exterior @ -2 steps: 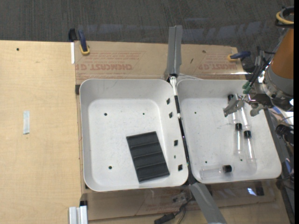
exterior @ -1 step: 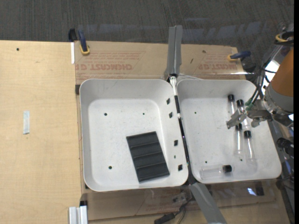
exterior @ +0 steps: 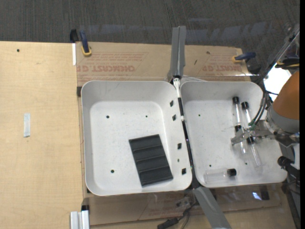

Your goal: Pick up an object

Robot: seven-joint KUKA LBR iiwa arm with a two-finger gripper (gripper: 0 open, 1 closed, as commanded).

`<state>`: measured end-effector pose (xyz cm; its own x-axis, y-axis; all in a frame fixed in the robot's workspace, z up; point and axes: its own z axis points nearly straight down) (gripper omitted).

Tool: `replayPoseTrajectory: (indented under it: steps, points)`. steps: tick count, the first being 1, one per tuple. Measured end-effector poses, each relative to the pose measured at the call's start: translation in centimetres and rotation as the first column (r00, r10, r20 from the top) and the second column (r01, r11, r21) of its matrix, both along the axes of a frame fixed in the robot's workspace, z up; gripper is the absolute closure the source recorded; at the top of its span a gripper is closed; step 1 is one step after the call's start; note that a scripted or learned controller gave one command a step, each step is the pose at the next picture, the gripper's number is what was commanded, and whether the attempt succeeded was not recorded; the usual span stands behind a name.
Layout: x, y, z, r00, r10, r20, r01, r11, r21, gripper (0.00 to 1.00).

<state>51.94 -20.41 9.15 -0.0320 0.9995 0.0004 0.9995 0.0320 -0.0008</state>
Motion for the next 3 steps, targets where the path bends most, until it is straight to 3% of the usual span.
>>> replayPoseTrajectory:
  steps: [1, 2, 3]
  points:
    - [0.0, 0.0, 0.8, 1.0, -0.001, -0.001, 0.001, 1.0, 0.0, 1.0]
    - [1.0, 6.6, 11.3, 1.0, -0.016, -0.001, 0.016, 1.0, -0.001, 1.0]
    - [4.5, 9.7, 11.5, 1.0, 0.028, -0.002, -0.028, 1.0, -0.001, 1.0]
